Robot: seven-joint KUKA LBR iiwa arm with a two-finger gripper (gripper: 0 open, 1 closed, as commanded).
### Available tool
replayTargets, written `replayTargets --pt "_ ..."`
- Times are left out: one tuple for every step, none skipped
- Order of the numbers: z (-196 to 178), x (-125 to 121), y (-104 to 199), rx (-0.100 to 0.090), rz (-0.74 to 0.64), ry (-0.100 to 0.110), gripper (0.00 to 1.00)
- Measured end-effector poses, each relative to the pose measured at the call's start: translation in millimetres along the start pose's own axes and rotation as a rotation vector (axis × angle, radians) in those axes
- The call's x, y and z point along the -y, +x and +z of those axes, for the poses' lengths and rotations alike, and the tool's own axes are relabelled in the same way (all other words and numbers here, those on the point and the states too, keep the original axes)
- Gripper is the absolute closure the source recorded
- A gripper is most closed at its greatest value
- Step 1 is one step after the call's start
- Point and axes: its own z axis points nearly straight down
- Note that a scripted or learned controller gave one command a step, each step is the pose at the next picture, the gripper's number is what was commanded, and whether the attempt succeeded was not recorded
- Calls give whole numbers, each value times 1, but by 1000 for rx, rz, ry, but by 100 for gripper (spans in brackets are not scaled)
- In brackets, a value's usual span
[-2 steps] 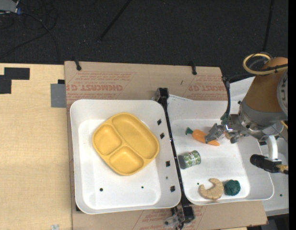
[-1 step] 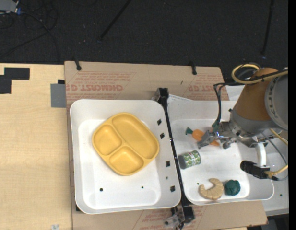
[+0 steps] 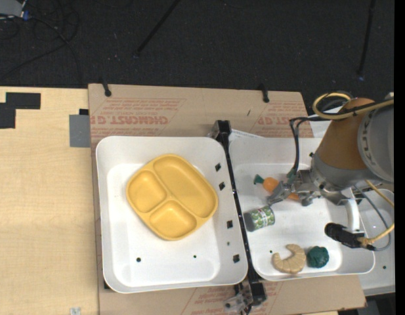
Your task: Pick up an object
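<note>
Glossy white bins [image 3: 117,176], yellow divided plate [image 3: 172,196]

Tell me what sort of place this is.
Most likely a robotics lab bench set up for grasping trials. A grey arm with an orange band reaches over two white bins, holding toy-like props such as a yellow divided plate and a small can, with loose cables behind.

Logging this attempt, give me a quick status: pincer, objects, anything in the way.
Pincer low in right bin, at the orange piece; grip unconfirmed. Can just below it. Croissant, green ball apart, unobstructed.
</note>
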Motion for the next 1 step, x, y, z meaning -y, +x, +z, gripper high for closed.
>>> replayTargets --pt "-10 0 -1 -1 1 1 100"
